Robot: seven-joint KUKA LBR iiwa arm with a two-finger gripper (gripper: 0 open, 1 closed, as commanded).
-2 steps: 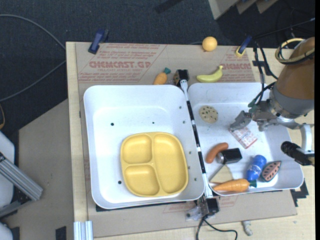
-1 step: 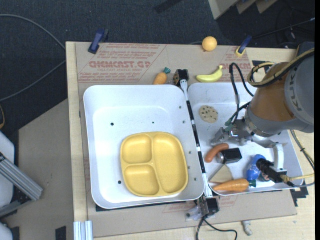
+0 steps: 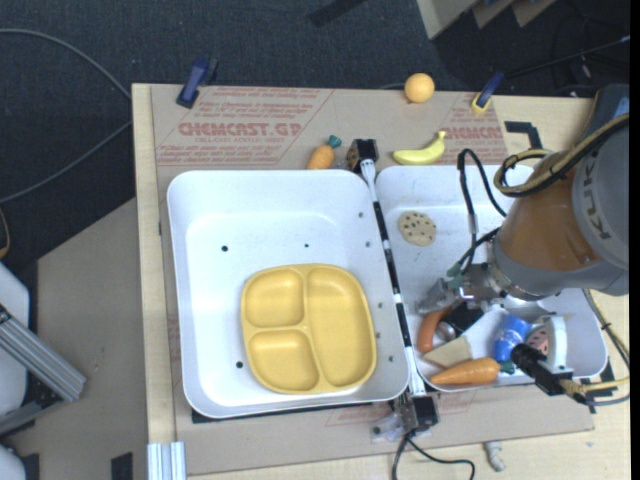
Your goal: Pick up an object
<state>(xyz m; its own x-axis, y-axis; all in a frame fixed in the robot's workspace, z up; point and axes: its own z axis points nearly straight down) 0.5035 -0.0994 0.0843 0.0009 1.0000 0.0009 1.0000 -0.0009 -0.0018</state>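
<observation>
The left bin (image 3: pixel 200 218) is the largest thing on the bench, with a yellow divided plate (image 3: pixel 308 326) lying toward its 5 o'clock corner. The right bin (image 3: pixel 440 183) sits just beside it, and the arm (image 3: pixel 560 228) reaches in from 3 o'clock and hangs low over its clutter. The gripper (image 3: pixel 452 298) sits at the 7 o'clock side of this bin; whether its claw is spread or pinching anything cannot be told, since the wrist hides it. Below it a carrot (image 3: pixel 465 372) lies along the 6 o'clock rim, an orange piece (image 3: pixel 428 330) touching a pale wedge (image 3: pixel 450 352), and a blue item (image 3: pixel 508 336) nearby. A cookie (image 3: pixel 417 228) rests alone toward 12 o'clock. The crowding argues for a straight descent onto one piece, closing only once centred.
</observation>
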